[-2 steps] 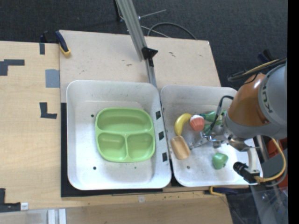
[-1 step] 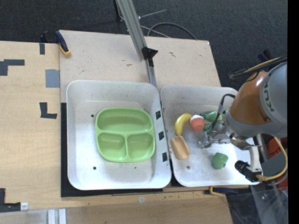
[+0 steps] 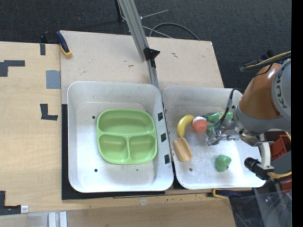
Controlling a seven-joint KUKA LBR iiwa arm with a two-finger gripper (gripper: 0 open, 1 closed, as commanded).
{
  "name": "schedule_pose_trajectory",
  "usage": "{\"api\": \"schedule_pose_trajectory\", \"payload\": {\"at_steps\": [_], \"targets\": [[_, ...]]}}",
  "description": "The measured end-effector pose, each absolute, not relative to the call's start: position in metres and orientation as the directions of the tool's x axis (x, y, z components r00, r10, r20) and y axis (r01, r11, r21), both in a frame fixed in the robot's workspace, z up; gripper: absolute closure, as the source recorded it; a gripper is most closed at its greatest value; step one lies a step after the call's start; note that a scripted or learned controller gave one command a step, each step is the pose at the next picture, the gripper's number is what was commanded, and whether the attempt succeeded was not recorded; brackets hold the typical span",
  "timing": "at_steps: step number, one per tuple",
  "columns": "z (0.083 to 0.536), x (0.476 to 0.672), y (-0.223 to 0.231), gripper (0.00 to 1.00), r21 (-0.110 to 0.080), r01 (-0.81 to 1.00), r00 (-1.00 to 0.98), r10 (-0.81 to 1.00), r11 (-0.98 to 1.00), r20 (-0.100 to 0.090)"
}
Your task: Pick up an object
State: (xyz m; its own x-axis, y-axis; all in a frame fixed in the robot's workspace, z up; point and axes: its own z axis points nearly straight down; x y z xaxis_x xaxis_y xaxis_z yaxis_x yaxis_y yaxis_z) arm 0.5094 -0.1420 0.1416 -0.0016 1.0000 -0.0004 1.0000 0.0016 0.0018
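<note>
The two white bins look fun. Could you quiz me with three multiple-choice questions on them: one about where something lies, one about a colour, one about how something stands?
1. Where does the divided plate lie?
A. in the left bin
B. in the right bin
C. on the wooden bench

2. What colour is that plate?
A. red
B. blue
C. light green

3. Where is the robot's hand?
A. over the left bin
B. low inside the right bin, among the toy foods
C. over the bench, outside both bins

Answers:
1 A, it fills the middle of the left bin.
2 C, it is pale green all over.
3 B, it sits between the red-and-white toy and the small green toy, right of the banana.
</note>
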Motion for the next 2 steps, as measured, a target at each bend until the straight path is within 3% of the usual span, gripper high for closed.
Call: {"api": "schedule_pose_trajectory", "payload": {"at_steps": [2], "targets": [[0.236, 0.509, -0.143, 1.0, 0.004, 1.0, -0.002, 1.0, 0.002, -0.001]]}}
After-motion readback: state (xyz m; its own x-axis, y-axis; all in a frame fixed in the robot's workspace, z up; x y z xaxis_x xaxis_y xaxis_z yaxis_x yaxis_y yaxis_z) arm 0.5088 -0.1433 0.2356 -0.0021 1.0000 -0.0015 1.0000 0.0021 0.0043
